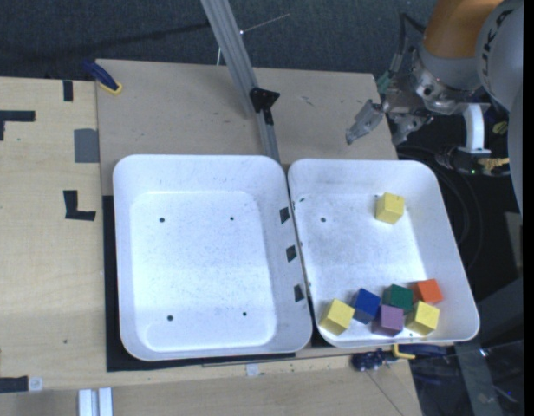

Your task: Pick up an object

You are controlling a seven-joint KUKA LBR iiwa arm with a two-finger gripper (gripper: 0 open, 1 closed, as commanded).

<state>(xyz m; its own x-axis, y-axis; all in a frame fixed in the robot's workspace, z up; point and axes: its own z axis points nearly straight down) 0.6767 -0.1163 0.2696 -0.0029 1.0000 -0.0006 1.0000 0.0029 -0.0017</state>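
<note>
Cubes lie in the right bin (440, 232), seen in the lower right of the frame. One yellow cube (390, 207) sits alone in the bin's upper part, turned a little so its edges run at a slant to the bin walls; as a cube it has no long axis. The rest are bunched along the bin's lower edge: a second yellow cube (338, 316) at the left of the bunch, then a blue cube (367, 304), a purple cube (391, 319), a green cube (398, 297), a third yellow cube (425, 317) and an orange cube (429, 291). They touch or nearly touch one another, and each is turned its own way.

The left bin (128, 232) sits just beside the right one on the surface (180, 102).

The gripper (367, 125) hangs in the upper right of the frame, above the surface just beyond the right bin's upper rim, well apart from every cube. Whether it is apart or together cannot be told from this view; nothing is seen in it.
</note>
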